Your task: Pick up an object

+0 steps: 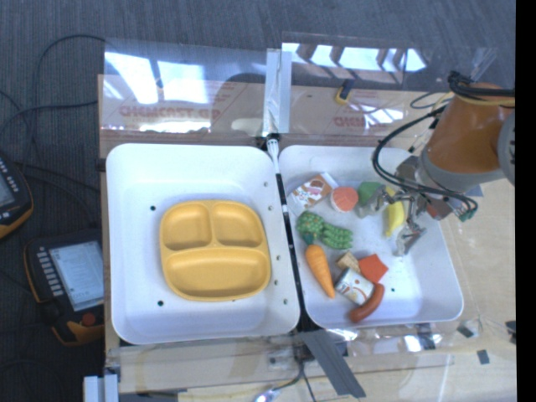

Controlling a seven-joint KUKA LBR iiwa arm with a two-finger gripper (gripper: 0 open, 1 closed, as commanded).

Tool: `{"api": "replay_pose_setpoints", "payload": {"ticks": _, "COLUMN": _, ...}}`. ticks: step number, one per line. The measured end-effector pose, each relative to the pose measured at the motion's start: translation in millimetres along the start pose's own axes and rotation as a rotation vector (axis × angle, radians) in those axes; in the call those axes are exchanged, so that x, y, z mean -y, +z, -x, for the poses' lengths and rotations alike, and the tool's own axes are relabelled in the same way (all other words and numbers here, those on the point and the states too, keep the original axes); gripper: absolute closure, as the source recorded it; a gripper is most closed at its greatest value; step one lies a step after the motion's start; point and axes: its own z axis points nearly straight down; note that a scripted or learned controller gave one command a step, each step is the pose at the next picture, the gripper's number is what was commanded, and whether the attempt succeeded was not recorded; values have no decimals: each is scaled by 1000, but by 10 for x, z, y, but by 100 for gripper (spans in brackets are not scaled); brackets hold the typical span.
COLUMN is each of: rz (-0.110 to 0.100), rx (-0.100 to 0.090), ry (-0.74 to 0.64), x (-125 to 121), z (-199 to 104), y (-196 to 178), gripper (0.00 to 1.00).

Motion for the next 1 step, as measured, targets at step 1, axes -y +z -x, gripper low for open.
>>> {"api": "replay_pose_setpoints", "payload": {"ticks": 1, "rz": -6, "rx": 6, "ry": 0, "x": 7, "z": 29, "y": -121, "gripper": 100}}
